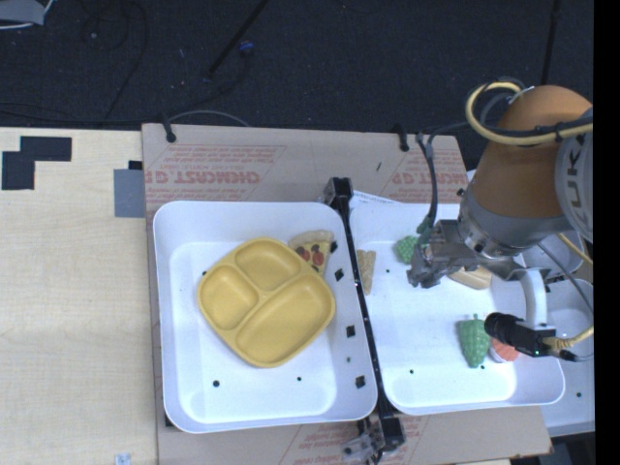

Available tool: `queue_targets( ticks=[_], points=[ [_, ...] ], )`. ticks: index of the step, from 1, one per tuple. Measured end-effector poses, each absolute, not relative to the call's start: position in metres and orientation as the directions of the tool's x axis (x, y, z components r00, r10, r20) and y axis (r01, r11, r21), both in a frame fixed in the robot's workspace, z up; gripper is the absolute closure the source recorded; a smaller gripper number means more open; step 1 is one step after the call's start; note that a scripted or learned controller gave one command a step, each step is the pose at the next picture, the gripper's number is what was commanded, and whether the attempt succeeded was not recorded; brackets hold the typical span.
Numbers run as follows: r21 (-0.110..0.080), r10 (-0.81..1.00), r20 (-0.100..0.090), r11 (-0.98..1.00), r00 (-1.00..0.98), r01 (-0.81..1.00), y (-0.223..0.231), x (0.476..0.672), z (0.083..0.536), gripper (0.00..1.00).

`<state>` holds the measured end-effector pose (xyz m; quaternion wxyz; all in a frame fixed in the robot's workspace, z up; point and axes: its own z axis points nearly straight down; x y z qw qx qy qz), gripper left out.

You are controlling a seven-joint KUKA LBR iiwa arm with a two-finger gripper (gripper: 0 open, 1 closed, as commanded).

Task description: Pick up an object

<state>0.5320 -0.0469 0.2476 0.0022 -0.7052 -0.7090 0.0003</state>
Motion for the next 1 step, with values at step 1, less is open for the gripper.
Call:
queue_targets(
  ticks=[1],
  points=[
    [-0.004,1.000,0.002,0.004,-0.004,1.000,-0.0048,0.5299,0.2408,1.00]
  ],
)
